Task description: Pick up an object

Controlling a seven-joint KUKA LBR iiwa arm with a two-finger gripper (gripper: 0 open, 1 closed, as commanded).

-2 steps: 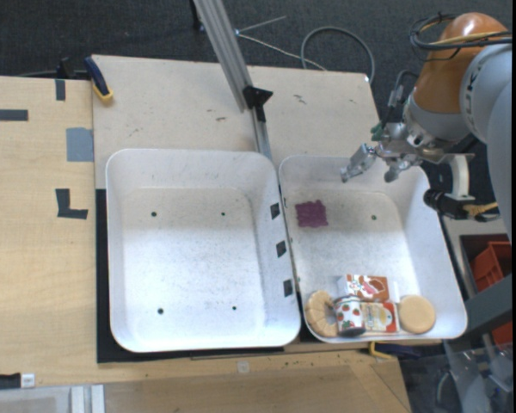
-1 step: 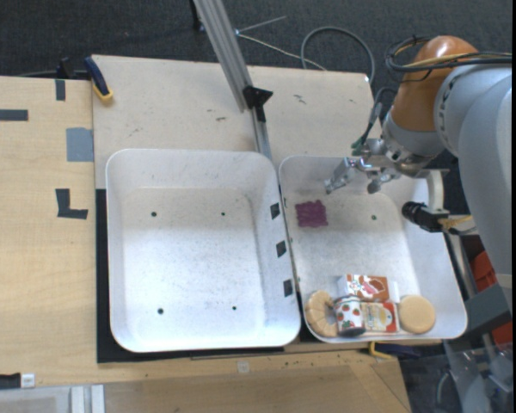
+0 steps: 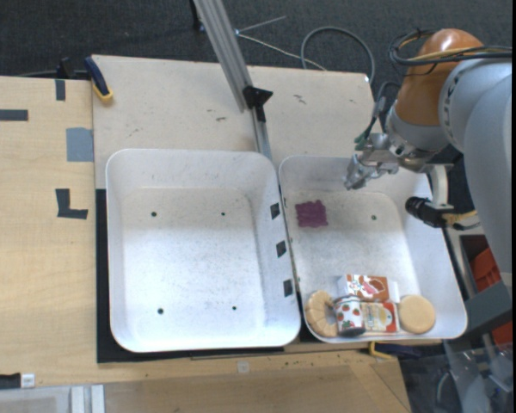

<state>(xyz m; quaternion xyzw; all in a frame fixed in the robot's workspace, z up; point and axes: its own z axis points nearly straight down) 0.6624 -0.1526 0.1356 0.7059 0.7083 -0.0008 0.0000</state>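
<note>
Round tan biscuits (image 3: 417, 314) w/ packets at front; fuzzy purple square (image 3: 311, 213); pincer (image 3: 354, 181) grip unclear.

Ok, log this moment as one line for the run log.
phase: approach | pincer: over right bin, far end | nearest: purple block | food packets: near edge | held: nothing seen
</note>
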